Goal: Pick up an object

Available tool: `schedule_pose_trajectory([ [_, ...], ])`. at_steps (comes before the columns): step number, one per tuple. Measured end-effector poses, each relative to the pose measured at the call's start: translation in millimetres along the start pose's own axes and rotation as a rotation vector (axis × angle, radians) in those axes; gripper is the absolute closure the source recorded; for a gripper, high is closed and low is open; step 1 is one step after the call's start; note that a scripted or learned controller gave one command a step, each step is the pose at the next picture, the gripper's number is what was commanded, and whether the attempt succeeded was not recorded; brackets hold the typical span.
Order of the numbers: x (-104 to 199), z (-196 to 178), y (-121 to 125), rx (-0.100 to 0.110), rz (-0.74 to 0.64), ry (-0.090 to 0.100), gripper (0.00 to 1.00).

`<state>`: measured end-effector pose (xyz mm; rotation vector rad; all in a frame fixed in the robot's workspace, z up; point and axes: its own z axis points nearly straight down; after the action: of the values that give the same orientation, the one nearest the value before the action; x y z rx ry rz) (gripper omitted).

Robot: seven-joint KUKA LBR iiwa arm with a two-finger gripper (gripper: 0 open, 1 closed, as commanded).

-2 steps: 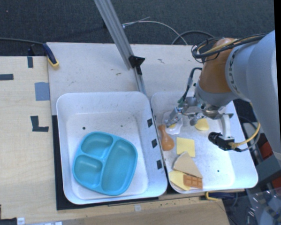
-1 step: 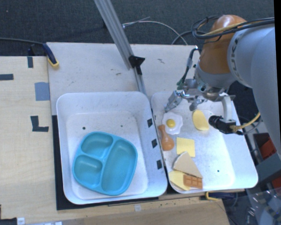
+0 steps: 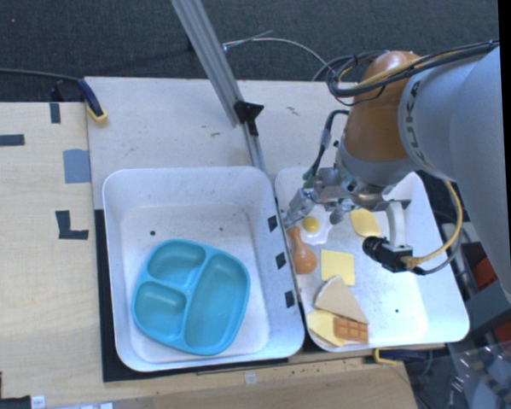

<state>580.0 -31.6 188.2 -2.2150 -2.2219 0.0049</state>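
Gripper [image 3: 311,207] low in right bin [image 3: 441,318], over egg [image 3: 310,227]. Fingers a little apart, holding nothing. Cheese [image 3: 337,266] at 5 o'clock. Risk: egg slips, fingers bump bin wall.

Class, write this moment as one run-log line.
end effector: over right bin, above fried egg toy | nothing seen held | blue divided plate: in left bin

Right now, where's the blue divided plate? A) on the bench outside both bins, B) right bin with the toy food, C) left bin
C: the blue divided plate lies flat in the left bin, while the toy food pieces, such as the yellow square, sit in the right bin under the arm.
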Motion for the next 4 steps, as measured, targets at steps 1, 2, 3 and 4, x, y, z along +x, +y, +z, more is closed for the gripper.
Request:
schedule_pose_trajectory([
  [1, -67, 101, 19, -0.005, 0.006, -0.003, 0.00],
  [2, -65, 99, 19, -0.005, 0.003, -0.002, 0.00],
  [3, -113, 98, -68, -0.004, 0.009, -0.002, 0.00],
  [4, -57, 99, -95, -0.006, 0.001, -0.001, 0.00],
])
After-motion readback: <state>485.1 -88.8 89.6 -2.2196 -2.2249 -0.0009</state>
